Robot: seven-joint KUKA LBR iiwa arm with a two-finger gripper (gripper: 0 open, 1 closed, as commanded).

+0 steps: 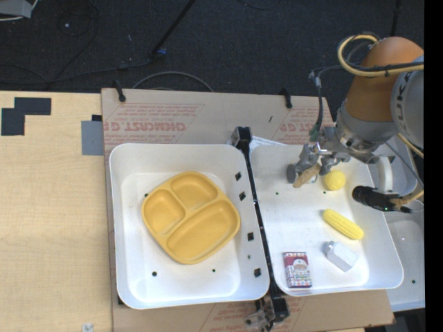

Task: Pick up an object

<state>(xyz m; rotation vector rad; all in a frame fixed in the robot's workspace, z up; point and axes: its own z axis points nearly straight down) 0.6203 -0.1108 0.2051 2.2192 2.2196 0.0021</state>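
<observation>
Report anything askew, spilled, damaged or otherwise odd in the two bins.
Nothing stands out. The yellow divided tray lies flat in the left bin; the lemon, corn cob, red card box and grey block lie apart, intact.

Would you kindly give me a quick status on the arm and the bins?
Gripper low in right bin, nothing seen between fingers. Yellow ball just beside it, corn cob nearer front. Nothing in the way.

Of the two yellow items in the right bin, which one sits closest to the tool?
The round yellow ball, right beside the tool near the bin's far side. The other, the long corn cob, lies farther toward the near side, by the grey block.
</observation>
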